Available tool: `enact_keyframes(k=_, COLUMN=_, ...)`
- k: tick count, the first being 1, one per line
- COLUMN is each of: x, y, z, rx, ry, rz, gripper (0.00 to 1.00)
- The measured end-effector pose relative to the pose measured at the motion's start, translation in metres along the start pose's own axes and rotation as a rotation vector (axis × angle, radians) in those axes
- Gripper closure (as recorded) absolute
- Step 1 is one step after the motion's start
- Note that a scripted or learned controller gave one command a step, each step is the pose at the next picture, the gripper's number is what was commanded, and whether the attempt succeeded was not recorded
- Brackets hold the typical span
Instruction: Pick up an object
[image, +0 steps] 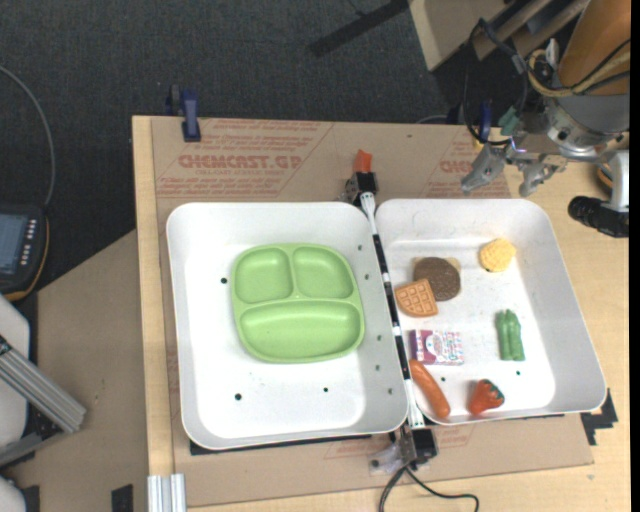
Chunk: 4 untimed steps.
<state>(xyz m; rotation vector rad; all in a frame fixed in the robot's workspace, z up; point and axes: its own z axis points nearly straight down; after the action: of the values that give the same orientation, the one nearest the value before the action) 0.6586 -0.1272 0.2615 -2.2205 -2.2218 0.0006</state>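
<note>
gripper (508, 172): fingers spread, holding nothing, above right white bin's (560, 300) far rim | toy food along bin's left and middle: brown round cookie (440, 277), green ridged vegetable (511, 335) | far-right floor open

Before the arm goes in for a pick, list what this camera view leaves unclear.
- Gripper: small and blurred at the upper right; finger state unreadable.
- Arm: cut off by the top and right edges.
- Brown patty: lower left hidden under the waffle.
- Pink carton: print too small to read.
- Carrot: lies at the bin wall; contact unclear.
</note>
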Motion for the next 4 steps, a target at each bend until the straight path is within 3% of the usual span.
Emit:
enact_keyframes(k=1, x=-0.036, y=-0.035, z=0.160, rx=-0.013, ry=-0.005, rz=0.000, gripper=0.00)
enact_keyframes(k=2, x=-0.034, y=-0.035, z=0.152, rx=-0.014, ry=-0.002, rz=0.000, gripper=1.00)
enact_keyframes(k=3, x=-0.102, y=-0.043, z=0.093, rx=-0.007, ry=-0.007, rz=0.006, gripper=1.00)
enact_keyframes(k=4, x=-0.097, y=-0.043, z=0.098, rx=-0.002, ry=-0.001, rz=0.001, gripper=0.00)
